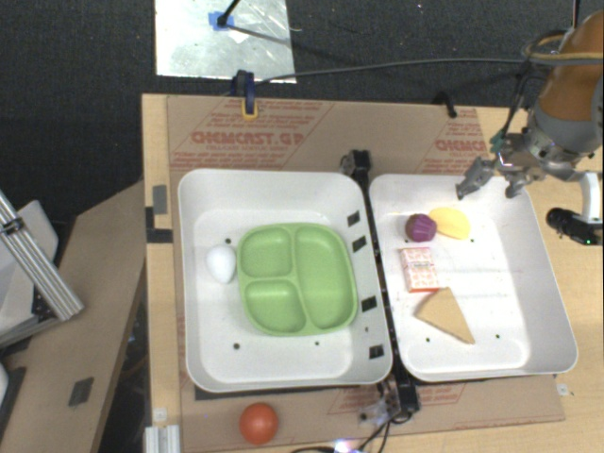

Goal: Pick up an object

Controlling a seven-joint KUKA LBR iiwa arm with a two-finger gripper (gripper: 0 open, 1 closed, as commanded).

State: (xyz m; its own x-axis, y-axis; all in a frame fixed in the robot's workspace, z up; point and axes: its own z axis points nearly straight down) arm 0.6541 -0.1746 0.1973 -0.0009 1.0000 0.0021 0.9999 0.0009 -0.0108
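- Presently, nearest the camera in the right bin, a tan wedge lies flat; likely stiff and light, best pinched across its narrow tip.
- Beyond it: a pink packet, a purple ball touching a yellow piece; rounded, probably slippery.
- Farthest, the gripper hovers spread apart, holding nothing, over the bin's far rim, with bare floor to its right.

Bench, two bins, orange ball
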